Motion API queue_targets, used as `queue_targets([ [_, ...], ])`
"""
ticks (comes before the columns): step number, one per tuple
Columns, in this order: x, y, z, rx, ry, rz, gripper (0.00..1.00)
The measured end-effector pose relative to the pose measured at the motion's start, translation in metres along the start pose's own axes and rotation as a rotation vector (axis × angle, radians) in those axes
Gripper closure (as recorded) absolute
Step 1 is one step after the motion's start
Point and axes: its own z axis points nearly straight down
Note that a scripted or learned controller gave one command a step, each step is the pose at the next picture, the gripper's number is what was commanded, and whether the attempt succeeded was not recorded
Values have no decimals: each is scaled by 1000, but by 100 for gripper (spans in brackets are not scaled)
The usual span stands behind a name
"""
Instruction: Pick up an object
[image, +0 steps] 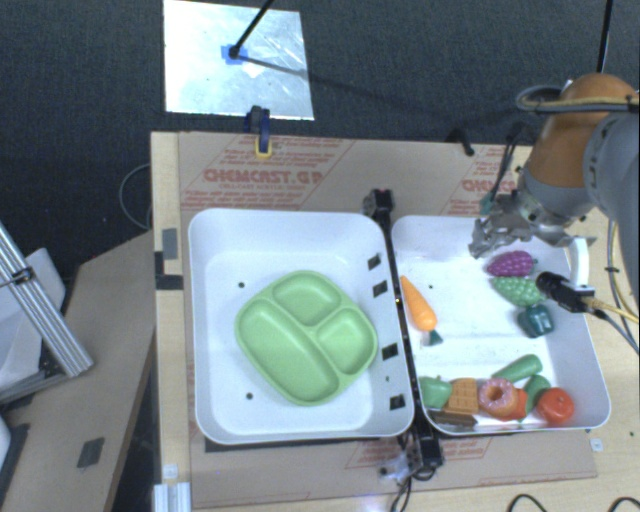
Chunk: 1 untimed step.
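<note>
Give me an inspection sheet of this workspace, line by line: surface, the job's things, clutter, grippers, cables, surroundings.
Surface: bench topped with brown board; left bin and right bin sit side by side.
Job's things: in the right bin, carrot by the divider, purple grapes, green grapes, dark green pepper, then a pile along the near edge including a donut and tomato.
Clutter: green divided plate in the left bin.
Grippers: gripper over the right bin's far end beside the purple grapes; state unclear.
Cables: cable loops atop the arm.
Surroundings: foil sheet beyond the bench; dark floor.
</note>
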Motion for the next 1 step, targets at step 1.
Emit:
queue_targets([
  [1, -5, 5, -64, -2, -1, -2, 100],
])
